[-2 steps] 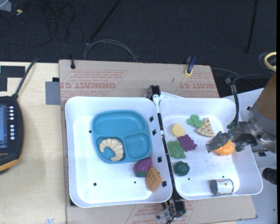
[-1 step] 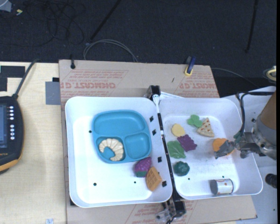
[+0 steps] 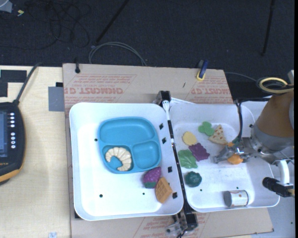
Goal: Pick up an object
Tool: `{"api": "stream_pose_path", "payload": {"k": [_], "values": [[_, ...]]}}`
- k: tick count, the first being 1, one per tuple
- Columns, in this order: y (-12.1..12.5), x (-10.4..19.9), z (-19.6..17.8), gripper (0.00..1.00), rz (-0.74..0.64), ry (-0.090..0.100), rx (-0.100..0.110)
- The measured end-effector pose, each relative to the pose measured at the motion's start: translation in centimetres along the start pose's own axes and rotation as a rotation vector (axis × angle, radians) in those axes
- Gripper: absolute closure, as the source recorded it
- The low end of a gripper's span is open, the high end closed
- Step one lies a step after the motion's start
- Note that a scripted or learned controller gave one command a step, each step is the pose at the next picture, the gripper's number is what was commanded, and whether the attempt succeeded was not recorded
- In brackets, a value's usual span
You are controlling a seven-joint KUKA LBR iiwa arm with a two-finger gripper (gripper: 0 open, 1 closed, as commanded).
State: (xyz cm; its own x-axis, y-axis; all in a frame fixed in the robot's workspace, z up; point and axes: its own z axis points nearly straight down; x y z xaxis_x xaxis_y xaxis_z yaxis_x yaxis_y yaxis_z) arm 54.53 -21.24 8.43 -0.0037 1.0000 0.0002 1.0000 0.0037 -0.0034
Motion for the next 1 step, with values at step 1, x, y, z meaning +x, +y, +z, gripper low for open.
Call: {"api": "stream_pose_path", "payload": {"k": [1], "values": [[-0.12,-0.09,-1.24,1.00,0.007,0.002,0.001]]}}
